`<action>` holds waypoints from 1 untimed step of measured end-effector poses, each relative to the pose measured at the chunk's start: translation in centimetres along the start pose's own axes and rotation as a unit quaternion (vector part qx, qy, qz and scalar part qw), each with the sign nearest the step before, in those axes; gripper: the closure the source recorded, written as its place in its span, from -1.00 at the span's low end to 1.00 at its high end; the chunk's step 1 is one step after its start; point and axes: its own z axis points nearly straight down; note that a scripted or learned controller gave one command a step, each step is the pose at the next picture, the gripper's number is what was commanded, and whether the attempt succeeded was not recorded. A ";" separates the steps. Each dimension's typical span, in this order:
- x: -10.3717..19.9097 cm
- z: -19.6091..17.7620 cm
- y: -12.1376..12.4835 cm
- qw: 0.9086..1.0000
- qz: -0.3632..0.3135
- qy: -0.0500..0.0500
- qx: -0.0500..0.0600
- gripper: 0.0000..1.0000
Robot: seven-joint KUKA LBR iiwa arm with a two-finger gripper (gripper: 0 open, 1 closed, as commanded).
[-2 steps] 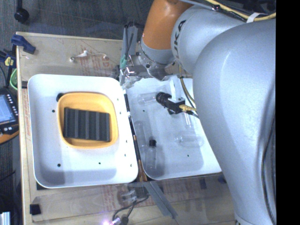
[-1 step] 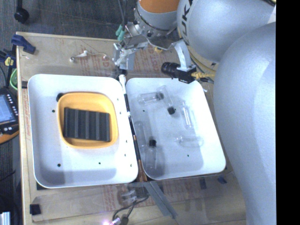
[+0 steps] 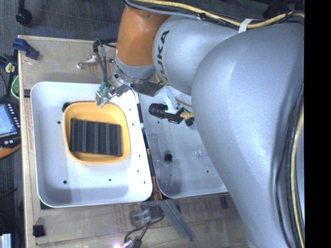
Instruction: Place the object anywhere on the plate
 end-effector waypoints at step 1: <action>0.0 0.0 0.0 1.000 0.000 0.000 0.000 -1.00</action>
